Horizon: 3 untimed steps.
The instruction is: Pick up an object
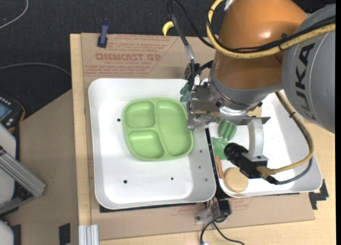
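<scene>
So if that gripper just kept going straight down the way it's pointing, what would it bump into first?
Probably the green items in the right bin; the gripper hangs over that bin's left edge, though depth is hard to judge.

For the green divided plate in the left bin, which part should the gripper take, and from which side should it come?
Probably the raised outer rim of the green divided plate, taken from above with one finger inside and one outside. The plate lies flat in the left bin, too wide to span. Its left edge has open floor beside it; the right edge lies close to the arm.
</scene>
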Each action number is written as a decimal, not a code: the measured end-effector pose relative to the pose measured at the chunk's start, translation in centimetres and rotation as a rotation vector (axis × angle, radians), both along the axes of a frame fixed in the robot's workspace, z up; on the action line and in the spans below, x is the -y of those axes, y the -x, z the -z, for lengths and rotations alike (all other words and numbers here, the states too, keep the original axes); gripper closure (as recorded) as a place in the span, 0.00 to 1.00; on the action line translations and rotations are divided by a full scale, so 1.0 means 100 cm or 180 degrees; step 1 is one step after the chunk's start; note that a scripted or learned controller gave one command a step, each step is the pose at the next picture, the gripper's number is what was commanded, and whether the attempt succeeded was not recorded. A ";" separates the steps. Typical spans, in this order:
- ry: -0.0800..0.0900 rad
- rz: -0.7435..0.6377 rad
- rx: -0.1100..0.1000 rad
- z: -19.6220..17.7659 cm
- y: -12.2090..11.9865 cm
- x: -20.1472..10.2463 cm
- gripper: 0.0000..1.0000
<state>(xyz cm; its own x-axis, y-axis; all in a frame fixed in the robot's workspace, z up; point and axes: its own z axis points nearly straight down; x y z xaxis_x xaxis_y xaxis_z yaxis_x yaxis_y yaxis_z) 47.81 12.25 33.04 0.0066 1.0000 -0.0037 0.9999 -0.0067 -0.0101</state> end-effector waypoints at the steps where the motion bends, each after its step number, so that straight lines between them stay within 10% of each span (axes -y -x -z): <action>1: 0.0001 0.0014 0.0049 -0.013 -0.046 0.094 1.00; 2: -0.0017 -0.0045 0.0012 0.008 0.001 0.012 1.00; 3: -0.0024 -0.0018 0.0102 -0.196 -0.002 0.048 1.00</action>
